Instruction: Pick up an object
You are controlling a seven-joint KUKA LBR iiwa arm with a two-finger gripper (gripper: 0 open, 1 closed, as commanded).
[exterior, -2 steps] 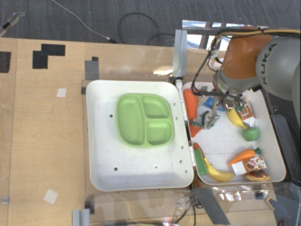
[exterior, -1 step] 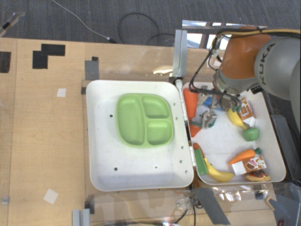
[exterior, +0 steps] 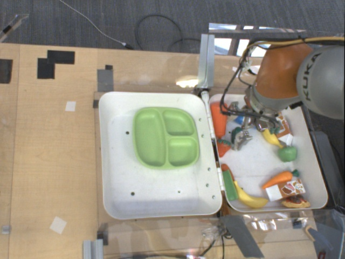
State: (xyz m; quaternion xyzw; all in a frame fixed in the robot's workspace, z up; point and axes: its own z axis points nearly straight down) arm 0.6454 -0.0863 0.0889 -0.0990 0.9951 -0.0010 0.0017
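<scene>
Two bins lie side by side, and the gripper [exterior: 243, 138] hangs over the right bin [exterior: 318, 169] toward its ten o'clock corner, how far it stands open indiscernible, nothing visibly held; judged approach step, next needing descent onto the orange carrot [exterior: 218, 120] at its nine o'clock

Wooden bench [exterior: 48, 161] bears two white bins: left bin [exterior: 116, 198], right bin [exterior: 315, 190].

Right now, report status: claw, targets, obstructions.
Claw low in the right bin, nothing seen between its tips. Orange carrot beside it, yellow banana just right. Green divided plate sits in the left bin.
</scene>
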